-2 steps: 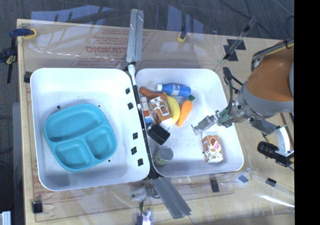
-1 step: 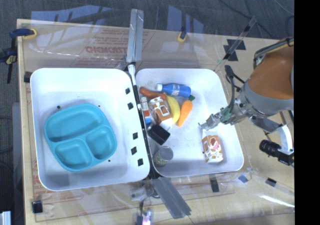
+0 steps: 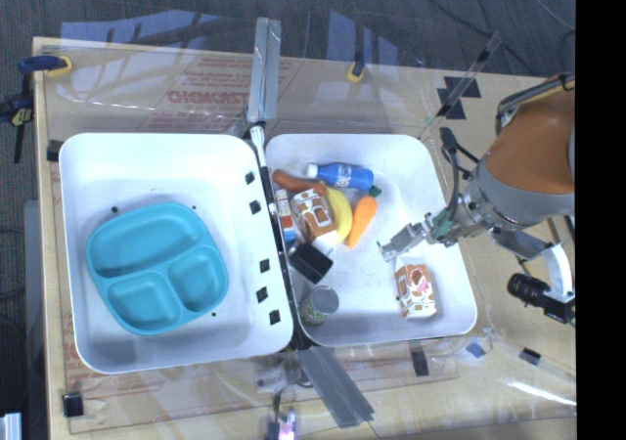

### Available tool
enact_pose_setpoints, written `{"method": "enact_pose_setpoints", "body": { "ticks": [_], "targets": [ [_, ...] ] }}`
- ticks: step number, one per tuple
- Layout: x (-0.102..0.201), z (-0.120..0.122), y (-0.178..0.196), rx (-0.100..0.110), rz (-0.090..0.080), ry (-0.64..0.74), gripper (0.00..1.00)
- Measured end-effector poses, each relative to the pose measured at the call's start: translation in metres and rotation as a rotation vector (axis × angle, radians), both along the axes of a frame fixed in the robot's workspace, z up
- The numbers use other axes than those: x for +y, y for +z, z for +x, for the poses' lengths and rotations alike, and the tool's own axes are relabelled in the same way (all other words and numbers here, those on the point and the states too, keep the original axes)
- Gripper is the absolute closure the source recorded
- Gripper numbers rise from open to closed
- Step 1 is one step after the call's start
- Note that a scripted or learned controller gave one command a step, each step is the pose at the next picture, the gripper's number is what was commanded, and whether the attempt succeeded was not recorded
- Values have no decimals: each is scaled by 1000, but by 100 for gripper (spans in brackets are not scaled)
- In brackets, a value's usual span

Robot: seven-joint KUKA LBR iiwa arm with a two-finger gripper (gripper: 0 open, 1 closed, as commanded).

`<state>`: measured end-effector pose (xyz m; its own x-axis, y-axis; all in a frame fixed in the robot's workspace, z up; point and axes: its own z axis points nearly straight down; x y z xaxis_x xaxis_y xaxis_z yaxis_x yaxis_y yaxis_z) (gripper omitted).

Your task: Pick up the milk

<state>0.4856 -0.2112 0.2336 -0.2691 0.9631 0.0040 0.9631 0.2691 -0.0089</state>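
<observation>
I've got the arm [image 3: 523, 159] reaching in from the right over the right bin [image 3: 445, 316], and the tool [image 3: 399, 242] hangs just above the bin floor, near the right wall. Its fingers look slightly spread with nothing between them — no grip on anything.

The milk carton [image 3: 415, 291] lies on its side just below the tool, close to the bin's front right corner, apart from everything else. There's bare white floor all around it on the left and above, so open room there; the right rim sits near its other side.

The clutter is packed against the left wall of this bin: a blue bottle [image 3: 342, 175] at the top, a banana [image 3: 339, 215] and a carrot [image 3: 362, 220] beside it, a brown carton [image 3: 311, 213], a black box [image 3: 310, 262] — and a can [image 3: 319, 304] near the front edge.

In the left bin [image 3: 88, 159] a blue divided tray [image 3: 156, 267] lies towards the front left. Both bins touch along the middle of the table [image 3: 147, 76].
</observation>
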Motion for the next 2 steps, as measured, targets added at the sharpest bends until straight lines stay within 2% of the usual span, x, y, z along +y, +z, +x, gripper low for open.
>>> {"method": "enact_pose_setpoints", "body": {
  "ticks": [1, 2],
  "targets": [
    [1, -8, -32, -5, 0, 100, 0],
    [2, 0, -59, -4, 2, 186, 0]
  ]
}}
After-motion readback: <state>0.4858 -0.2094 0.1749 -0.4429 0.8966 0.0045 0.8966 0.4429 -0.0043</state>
